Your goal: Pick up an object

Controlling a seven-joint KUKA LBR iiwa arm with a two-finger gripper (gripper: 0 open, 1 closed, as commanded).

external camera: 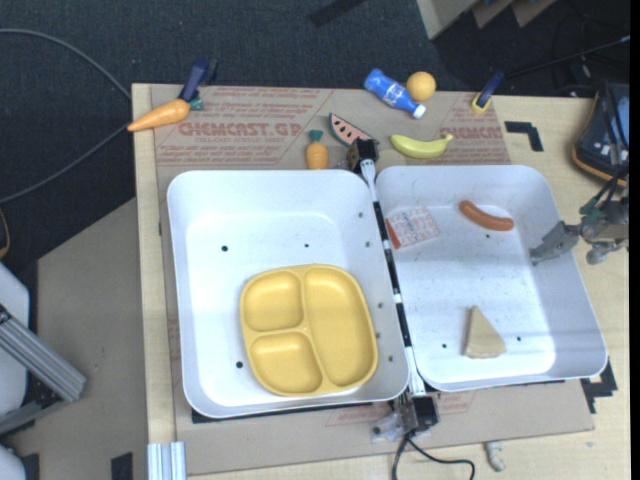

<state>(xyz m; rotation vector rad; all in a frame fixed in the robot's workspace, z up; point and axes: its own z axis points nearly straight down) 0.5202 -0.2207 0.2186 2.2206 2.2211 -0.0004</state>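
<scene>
The right bin (560,298) holds a reddish sausage (487,215) near its back, a tan wedge (484,334) near its front and a red-and-white packet (413,227) at its left side. My gripper (573,250) hangs over the bin's right rim, to the right of the sausage and a little nearer the front. Its two grey fingers (550,244) are spread and open, with nothing between them. A yellow divided plate (307,326) lies in the left bin (200,228).
Behind the bins, toy foods lie on the cardboard: a carrot (158,116), a watermelon slice (345,128), a banana (420,145), a blue bottle (392,92) and an orange ball (421,85). A black clip (364,154) sits at the shared back rim.
</scene>
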